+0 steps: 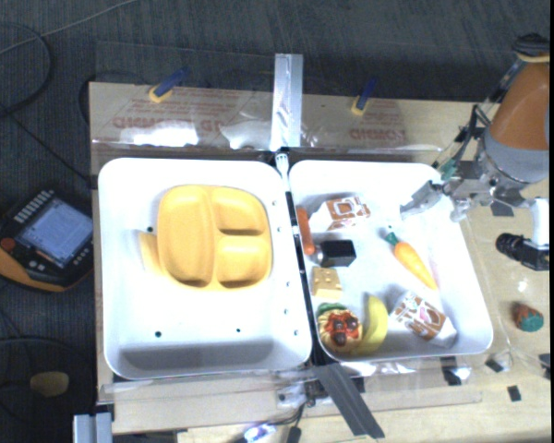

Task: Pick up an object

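My gripper (439,206) hangs open over the right bin's (471,289) upper right corner, and nothing sits between its fingers. Below it and to the left lies an orange toy carrot (409,257). The same bin holds a white box with a brown print (348,210), a black block (338,250), a red-orange stick (304,232) along the left wall, a tan piece (327,281), a yellow banana (379,322), a round red toy food item (340,327) and a white and red packet (421,314).
A yellow divided tray (212,235) lies in the left bin (129,321). Between the two bins runs a metal bar (287,100). A handheld pendant (44,238) rests on the floor at the left. Small loose items (526,317) sit on the bench to the right.
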### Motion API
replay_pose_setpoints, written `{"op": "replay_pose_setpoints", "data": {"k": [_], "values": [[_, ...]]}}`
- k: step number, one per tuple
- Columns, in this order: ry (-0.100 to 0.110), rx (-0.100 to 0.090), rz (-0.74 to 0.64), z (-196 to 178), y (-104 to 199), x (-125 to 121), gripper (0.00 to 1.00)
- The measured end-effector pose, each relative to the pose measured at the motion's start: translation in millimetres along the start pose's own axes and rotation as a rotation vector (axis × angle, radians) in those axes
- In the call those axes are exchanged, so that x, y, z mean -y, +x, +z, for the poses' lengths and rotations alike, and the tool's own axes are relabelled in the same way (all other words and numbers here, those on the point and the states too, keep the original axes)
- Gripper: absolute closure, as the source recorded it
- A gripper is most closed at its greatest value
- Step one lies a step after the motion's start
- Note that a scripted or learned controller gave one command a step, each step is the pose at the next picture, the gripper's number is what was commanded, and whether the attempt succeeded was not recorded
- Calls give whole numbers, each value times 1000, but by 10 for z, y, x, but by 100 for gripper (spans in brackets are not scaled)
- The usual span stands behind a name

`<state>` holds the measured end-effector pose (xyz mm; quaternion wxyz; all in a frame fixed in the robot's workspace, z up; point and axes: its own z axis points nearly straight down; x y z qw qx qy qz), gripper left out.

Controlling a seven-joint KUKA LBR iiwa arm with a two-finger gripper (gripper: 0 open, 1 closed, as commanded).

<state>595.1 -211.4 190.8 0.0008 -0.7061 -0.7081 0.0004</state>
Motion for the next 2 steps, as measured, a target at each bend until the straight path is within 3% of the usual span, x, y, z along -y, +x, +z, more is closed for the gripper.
{"op": "replay_pose_setpoints", "data": {"k": [1, 2], "values": [[-7, -5, -105, 939, 5, 98, 0], [-5, -3, -106, 861, 4, 103, 100]]}}
